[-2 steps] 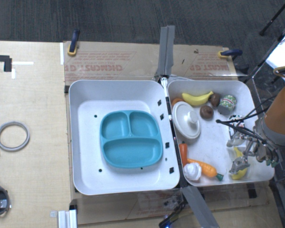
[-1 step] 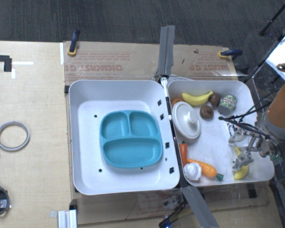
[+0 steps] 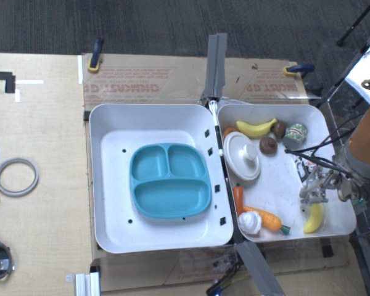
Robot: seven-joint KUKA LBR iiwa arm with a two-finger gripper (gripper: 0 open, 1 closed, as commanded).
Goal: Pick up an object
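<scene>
A small banana (image 3: 314,218) lies at the lower right of the right bin (image 3: 333,134), untouched. The gripper (image 3: 312,193) hangs just above it; whether it is apart or together I cannot tell. Nothing is lifted yet, so the grasp and the raise are both left, as I judge

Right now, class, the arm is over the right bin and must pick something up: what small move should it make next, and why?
Probably a short, straight descent. The hand hangs low at the right bin's right side, just above the small banana, which lies by itself near the front corner. The carrot and the white lid sit farther left, so the banana looks like the nearest target.
</scene>
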